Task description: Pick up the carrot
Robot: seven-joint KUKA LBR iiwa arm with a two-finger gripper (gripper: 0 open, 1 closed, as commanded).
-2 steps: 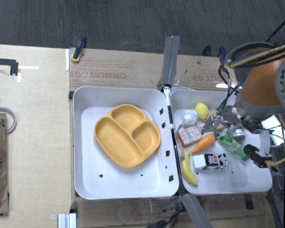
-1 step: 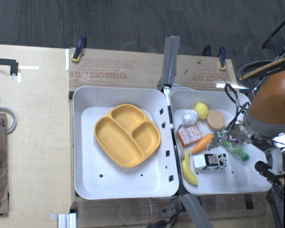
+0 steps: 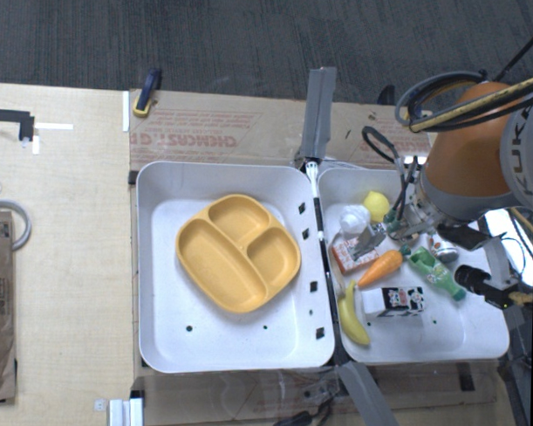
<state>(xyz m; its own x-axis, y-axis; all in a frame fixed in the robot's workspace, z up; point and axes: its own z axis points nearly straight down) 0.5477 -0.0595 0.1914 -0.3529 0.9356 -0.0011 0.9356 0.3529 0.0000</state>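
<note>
— Where is the carrot (image 3: 381, 267)?
— Right bin (image 3: 480, 342), centre-left. Its long axis slants, thick end upper right, tip lower left toward the banana (image 3: 351, 318).
— And the hand (image 3: 373, 240)?
— Just above-left of it, fingertips nearly touching; how far open, I cannot tell.

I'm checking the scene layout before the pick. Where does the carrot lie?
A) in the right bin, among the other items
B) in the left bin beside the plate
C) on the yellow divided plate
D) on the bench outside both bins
A: the carrot lies in the right bin, between the banana and the green bottle, while the yellow divided plate sits in the left bin.
</note>
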